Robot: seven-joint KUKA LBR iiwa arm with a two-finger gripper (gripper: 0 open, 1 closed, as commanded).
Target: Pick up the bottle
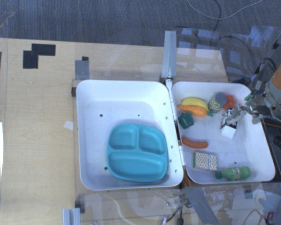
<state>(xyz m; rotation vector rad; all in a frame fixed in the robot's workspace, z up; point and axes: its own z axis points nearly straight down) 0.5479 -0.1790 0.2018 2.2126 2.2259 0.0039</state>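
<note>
The green bottle [233, 173] lies on its side near the front wall of the right bin [267, 149], its cap pointing left. My gripper [230, 119] hangs over the middle of that bin, well behind the bottle and apart from it. A small white block [228, 131] sits just below the gripper. The arm reaches in from the right edge.
The right bin also holds a yellow banana [194, 102], an orange piece [193, 110], a dark green piece [185, 121], a can [216, 103], a red sausage [195, 144] and a patterned box [205, 161] just left of the bottle. A blue divided plate [137, 152] lies in the left bin [91, 125].
</note>
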